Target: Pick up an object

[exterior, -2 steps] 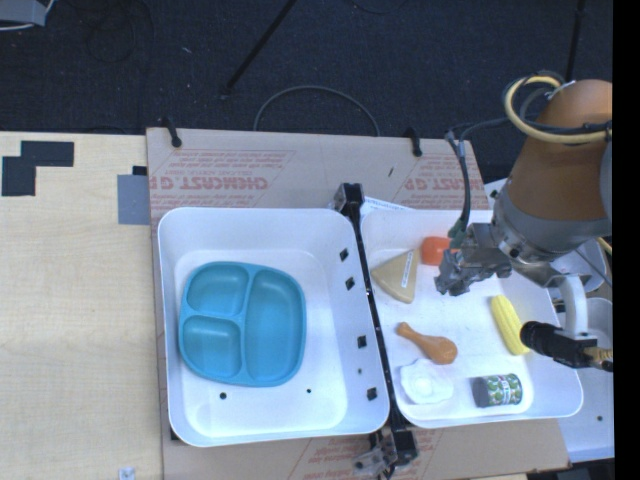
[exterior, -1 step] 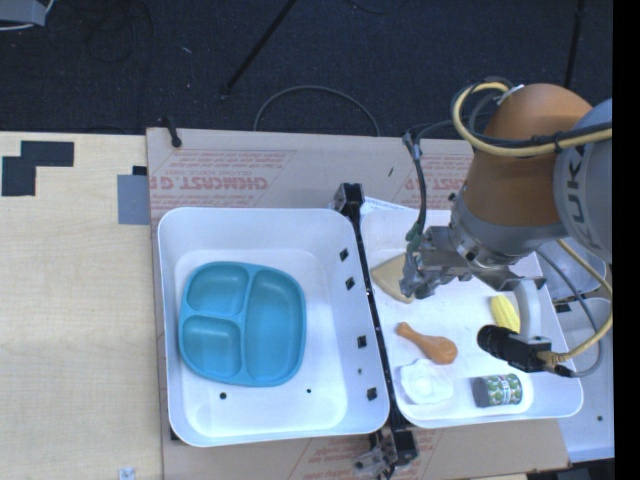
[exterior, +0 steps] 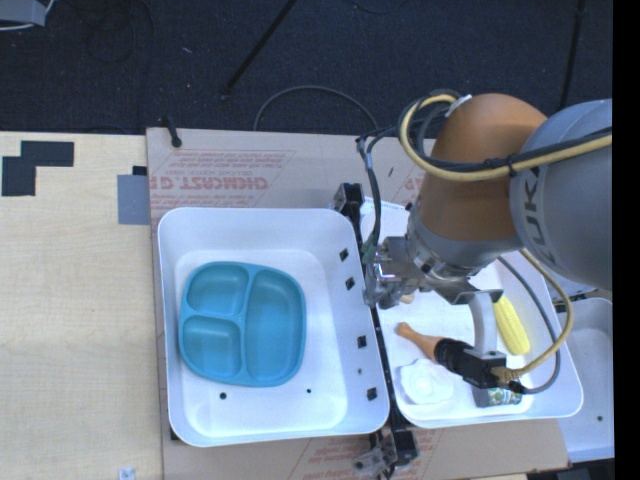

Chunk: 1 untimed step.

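Bright, even overhead light; slightly soft focus.
Near-blown white on the bin (exterior: 255,230) left of the tool (exterior: 388,286), faint soft shadows around the blue plate (exterior: 243,323), dull sheen on the orange band (exterior: 480,158) above it, dark floor (exterior: 300,48) beyond.

Gripper (exterior: 390,286) stands over the right bin (exterior: 572,400), close to the wall it shares with the left bin (exterior: 250,218). An orange-brown piece (exterior: 416,337) lies just beside the gripper, on the side of the bin's near rim. A white item (exterior: 425,384) lies beyond that piece. A yellow corn cob (exterior: 511,325) lies apart from the gripper, under the arm. A blue divided plate (exterior: 242,323) lies well apart, in the left bin.
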{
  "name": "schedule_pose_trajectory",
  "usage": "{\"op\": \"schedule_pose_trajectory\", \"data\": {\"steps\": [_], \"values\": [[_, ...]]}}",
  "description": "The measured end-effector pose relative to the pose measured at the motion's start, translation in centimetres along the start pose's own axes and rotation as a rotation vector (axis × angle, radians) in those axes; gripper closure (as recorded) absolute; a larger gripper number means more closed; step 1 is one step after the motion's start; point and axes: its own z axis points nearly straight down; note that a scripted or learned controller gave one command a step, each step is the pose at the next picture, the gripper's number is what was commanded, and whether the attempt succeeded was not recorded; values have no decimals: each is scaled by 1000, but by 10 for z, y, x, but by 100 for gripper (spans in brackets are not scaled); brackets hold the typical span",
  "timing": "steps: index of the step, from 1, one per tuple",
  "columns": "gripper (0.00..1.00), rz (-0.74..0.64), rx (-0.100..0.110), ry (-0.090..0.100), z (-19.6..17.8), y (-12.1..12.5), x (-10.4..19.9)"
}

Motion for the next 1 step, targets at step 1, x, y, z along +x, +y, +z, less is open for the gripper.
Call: {"op": "schedule_pose_trajectory", "data": {"steps": [1], "values": [[100, 0, 1, 0, 3, -8, 54]]}}
